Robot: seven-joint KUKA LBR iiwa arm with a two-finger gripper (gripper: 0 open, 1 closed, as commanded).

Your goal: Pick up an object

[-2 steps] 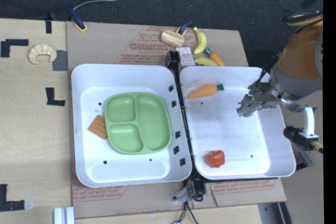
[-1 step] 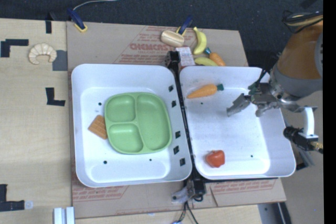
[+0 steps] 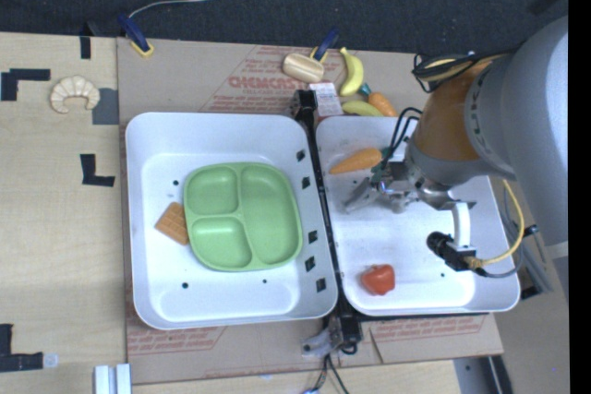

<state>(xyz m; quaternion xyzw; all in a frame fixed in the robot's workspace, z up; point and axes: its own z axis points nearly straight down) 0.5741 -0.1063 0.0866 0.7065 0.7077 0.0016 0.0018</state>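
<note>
The arm reaches into the right bin (image 3: 480, 291), and its end effector (image 3: 362, 197) sits low over the bin floor, just below the carrot (image 3: 355, 161), an orange piece lying near the bin's upper left corner. Two thin metal fingers (image 3: 355, 198) point left toward the divider and look spread apart, with nothing between them. So the grasp has not been made; this looks like the approach step, with the end effector lined up beside a target rather than around it.

Nearest candidate is the carrot, just above the fingers and, as far as I can tell, not touching them. A red piece, maybe a strawberry (image 3: 377, 279), lies further down from the carrot, near the bin's front wall and well apart from the end effector.

For the carrot, the next move would call for shifting up toward it so the fingers straddle its narrow width, then pressing together. The carrot lies close to the bin wall, so there is little room to spare on that side.
</note>
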